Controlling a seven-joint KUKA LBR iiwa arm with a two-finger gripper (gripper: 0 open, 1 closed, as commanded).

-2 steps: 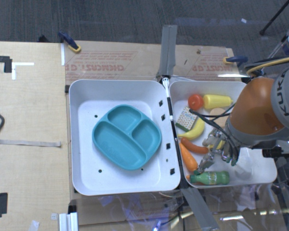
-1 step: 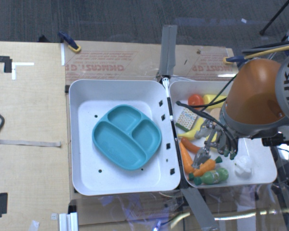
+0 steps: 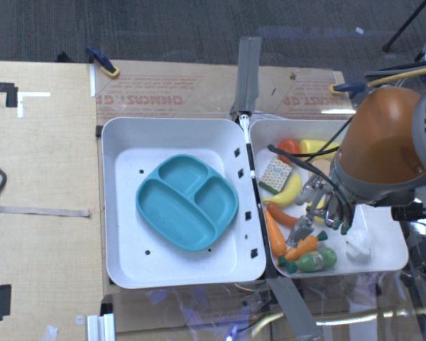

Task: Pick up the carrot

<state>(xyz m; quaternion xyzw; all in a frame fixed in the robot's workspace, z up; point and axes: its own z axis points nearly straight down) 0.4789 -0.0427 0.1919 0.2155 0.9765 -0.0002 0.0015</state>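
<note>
In the right bin (image 3: pixel 390 261), an orange carrot (image 3: pixel 275 234) lies lengthwise along the left wall. A second, shorter orange carrot-like piece (image 3: pixel 303 248) lies slanted beside it, near the front. My gripper (image 3: pixel 311 226) hangs low over the bin's front left part, just above and to the right of the shorter piece, and its metal parts overlap that piece's upper end. The grey wrist and the orange band (image 3: pixel 383 137) hide the bin's back right. I see nothing lifted off the bin floor.
The right bin also holds a yellow banana (image 3: pixel 287 190), a small printed box (image 3: pixel 275 174), a red piece (image 3: pixel 290 146), a green vegetable (image 3: pixel 316 260) and a white lump (image 3: pixel 358 246). The left bin (image 3: pixel 121 190) holds a blue divided plate (image 3: pixel 188 201).
</note>
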